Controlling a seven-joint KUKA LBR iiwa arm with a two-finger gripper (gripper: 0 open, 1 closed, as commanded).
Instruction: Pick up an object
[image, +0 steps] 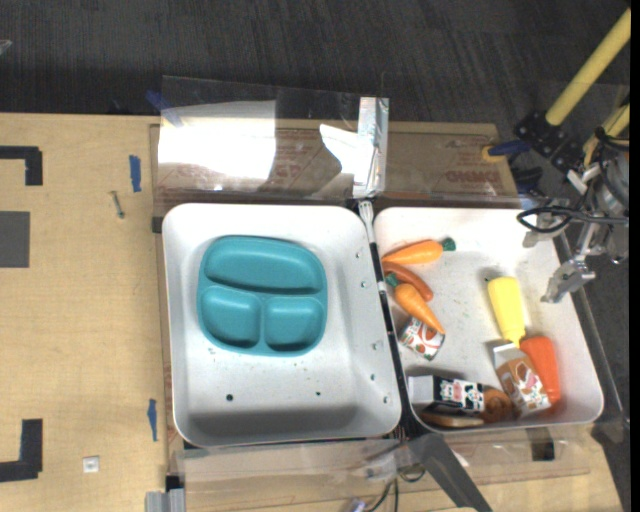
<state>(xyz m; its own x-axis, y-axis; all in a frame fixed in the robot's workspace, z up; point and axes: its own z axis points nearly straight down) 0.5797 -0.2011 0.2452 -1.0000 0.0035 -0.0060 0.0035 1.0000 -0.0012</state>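
Camera view, the one I had, looked down at a slant on both bins. I saw the left bin (180, 300) bearing a teal tray (264, 292) with three compartments, set a little toward the far side.

I found all the loose things in the right bin (465, 225). Near its far left lay a carrot (412, 253) with a green tip, pointing right. Just under it I made out a second carrot (416, 300), slanting down toward a small red-and-white packet (423, 340) at its lower end. A yellow block (506, 307) lay lengthwise in the middle right. Below it I saw a brown carton (520, 378) touching an orange piece (541, 360) on its right. Along the near wall lay a black-and-white box (458, 393), with something dark brown beneath it that I could not identify.

I saw the gripper (566, 280) at the right rim of that bin, with cables bunched above it. It stood apart from the yellow block and held nothing that I could see. Whether its jaws were open or closed I could not tell.
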